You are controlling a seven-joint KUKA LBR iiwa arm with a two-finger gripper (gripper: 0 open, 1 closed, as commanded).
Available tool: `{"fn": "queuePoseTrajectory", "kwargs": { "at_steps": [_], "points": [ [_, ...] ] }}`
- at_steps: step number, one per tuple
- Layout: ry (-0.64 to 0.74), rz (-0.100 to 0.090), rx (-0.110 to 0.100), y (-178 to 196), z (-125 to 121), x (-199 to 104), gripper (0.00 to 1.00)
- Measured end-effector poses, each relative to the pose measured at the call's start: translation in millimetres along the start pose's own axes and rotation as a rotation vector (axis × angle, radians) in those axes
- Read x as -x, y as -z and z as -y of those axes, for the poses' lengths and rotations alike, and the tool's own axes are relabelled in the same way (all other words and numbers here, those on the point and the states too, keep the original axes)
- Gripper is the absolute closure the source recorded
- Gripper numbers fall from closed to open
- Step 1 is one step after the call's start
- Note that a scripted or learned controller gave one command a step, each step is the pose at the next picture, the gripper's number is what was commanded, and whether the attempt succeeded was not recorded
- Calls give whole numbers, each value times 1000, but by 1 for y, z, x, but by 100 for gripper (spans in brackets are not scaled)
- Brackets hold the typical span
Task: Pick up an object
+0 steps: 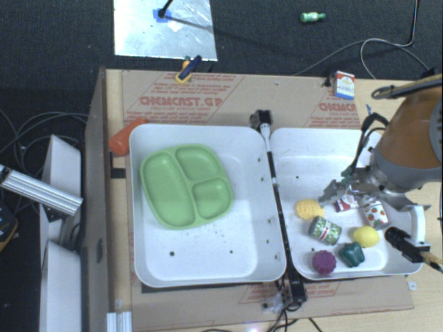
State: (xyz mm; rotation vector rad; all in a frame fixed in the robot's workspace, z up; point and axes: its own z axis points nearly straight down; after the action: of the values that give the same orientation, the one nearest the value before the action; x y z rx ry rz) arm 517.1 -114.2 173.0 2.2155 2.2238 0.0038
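The gripper (pixel 340 191) hangs low over the right bin (pixel 304 151), in its right half, at the end of the grey arm (pixel 408 144) with its orange band that comes in from the right. Whether it is open or closed cannot be told, and nothing can be seen held in it. Just beneath and beside it lies a red-and-white packet (pixel 343 204), and next to that, toward the bin's right edge, a small red-and-white carton (pixel 376 214).

The other things cluster along the right bin's near edge. A yellow lumpy piece (pixel 309 209) lies left of the gripper, near the bin's middle. Just below it a small can (pixel 324 230) lies on its side. A yellow lemon-like ball (pixel 366 236) sits toward the near right corner, with a dark green piece (pixel 351 254) just beside it and a purple ball (pixel 323 261) against the near edge.

The left bin (pixel 166 261) holds a green divided plate (pixel 185 185) in its far left part. On the tabletop (pixel 228 95) beyond the bins, a small red-and-white box (pixel 344 86) stands near the far right corner, and an orange thing (pixel 120 140) lies against the left bin's far left corner.
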Motion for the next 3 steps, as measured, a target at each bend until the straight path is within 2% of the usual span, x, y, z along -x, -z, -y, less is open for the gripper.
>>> {"fn": "queuePoseTrajectory", "kwargs": {
  "at_steps": [1, 2, 3],
  "points": [
    [-1, 0, -2, -89, 1, -27, 0],
    [0, 1, 0, -84, -69, 4, 0],
    [-2, -1, -3, -89, -24, -30, 0]
  ]
}}
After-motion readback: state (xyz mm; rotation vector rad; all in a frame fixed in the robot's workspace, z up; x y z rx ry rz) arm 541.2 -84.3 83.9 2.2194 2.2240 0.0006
